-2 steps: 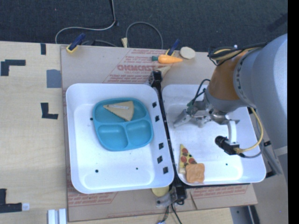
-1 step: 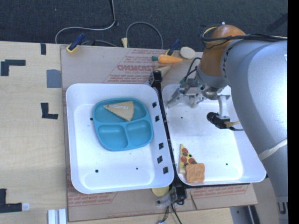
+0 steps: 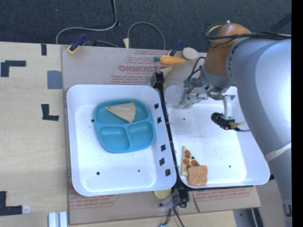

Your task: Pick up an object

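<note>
From my station I see the claw (image 3: pixel 188 97) hanging low over the far end of the right bin (image 3: pixel 246 167), close to the divider between the two bins. Its fingers point toward the bin floor, but I cannot tell whether they are spread or clenched, and I see nothing between them.

Nearer the camera than the claw, well apart from it in the same bin, a pizza slice (image 3: pixel 188 159) lies against the divider wall, with an orange-brown nugget (image 3: pixel 198 175) touching its near end.

To the claw's left, across the divider, the left bin (image 3: pixel 80 174) carries a blue sectioned plate (image 3: pixel 125 132), and a tan wedge of sandwich (image 3: pixel 123 111) rests in its large compartment.

Beyond the claw, outside the bins on the table (image 3: pixel 28 141), I see a toy carrot (image 3: pixel 171 59) and a pale rounded thing (image 3: pixel 190 53) just beside it.
</note>
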### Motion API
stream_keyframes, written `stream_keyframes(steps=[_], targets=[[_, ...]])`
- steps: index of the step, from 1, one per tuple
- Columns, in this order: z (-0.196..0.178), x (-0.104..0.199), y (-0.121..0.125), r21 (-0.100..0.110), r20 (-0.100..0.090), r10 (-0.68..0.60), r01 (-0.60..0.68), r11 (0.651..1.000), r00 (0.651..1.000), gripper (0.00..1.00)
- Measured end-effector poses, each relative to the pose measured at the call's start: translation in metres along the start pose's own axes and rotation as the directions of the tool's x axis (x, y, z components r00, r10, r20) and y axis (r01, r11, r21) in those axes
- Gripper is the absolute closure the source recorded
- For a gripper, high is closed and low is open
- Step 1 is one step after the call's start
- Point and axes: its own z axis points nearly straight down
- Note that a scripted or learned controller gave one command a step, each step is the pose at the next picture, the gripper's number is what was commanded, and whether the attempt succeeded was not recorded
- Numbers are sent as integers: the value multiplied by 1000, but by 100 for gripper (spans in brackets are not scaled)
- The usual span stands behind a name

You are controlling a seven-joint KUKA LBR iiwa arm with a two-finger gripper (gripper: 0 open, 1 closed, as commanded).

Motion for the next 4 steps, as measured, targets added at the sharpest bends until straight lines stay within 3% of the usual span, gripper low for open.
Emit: stream_keyframes(steps=[1, 2, 3, 4], targets=[[1, 0, 0, 1, 1, 0, 0, 1000, 1000, 0], [-9, 0, 0, 1, 2, -1, 1, 1000, 1000, 100], [-9, 0, 0, 1, 3, -1, 1, 1000, 1000, 0], [11, 2, -1, 4, 0, 1, -1, 1000, 1000, 0]])
